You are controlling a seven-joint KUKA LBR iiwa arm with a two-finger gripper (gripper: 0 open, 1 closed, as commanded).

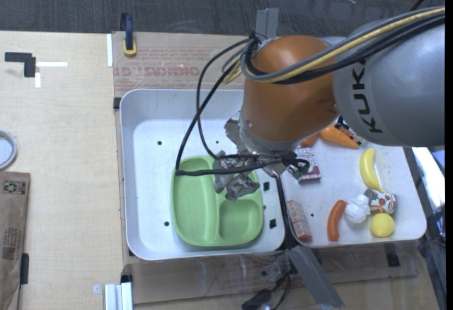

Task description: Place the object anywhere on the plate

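A light green plate [212,213] with two compartments lies in the left white bin [145,160], toward its front right. My gripper [238,186] hangs over the plate's upper right part, near the ridge between the compartments. The orange wrist band and grey arm above hide much of it. I cannot make out any object in the gripper from this angle.
The right bin [410,181] holds a banana [369,168], an orange carrot-like piece [341,136], a red sausage [335,220], a yellow ball [382,225], a white and brown toy [369,204], a red packet [299,221] and a small box [308,172]. A blue-handled clamp [127,34] sits at the bench's back.
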